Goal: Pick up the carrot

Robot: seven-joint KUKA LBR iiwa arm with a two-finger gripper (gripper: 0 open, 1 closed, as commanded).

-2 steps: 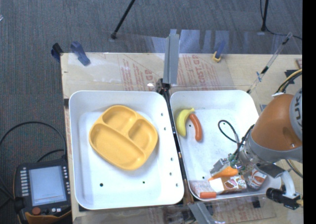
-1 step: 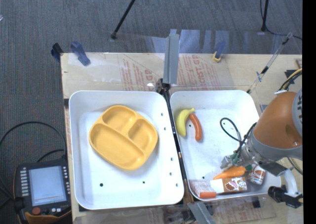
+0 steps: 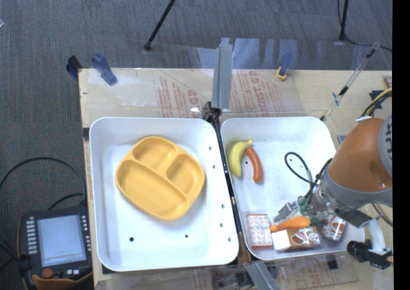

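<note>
A grey handheld control pendant with a pale screen (image 3: 59,242) is lying off the bottom-left corner of the wooden worktop (image 3: 147,93). Next to it, the left shallow white bin (image 3: 102,154) is carrying a yellow plastic plate with three compartments (image 3: 160,177), sitting tilted near the bin's middle. In the right shallow white bin (image 3: 301,130), a small yellow banana (image 3: 237,155) is lying against a reddish-orange sausage (image 3: 255,164) (the two are touching near the upper left). A black loop of cable (image 3: 297,166) is curling across the bin floor to their right. Towards the near edge, a small red-and-white carton (image 3: 259,230) is sitting beside a brown-and-white packet (image 3: 296,239). The slim orange carrot (image 3: 291,223) is resting on the bin floor just above that packet. The end effector (image 3: 309,208) is hovering right over the carrot's right end; whether it is released or clenched cannot be told, as the grey arm with its orange band (image 3: 362,161) is covering much of it.
</note>
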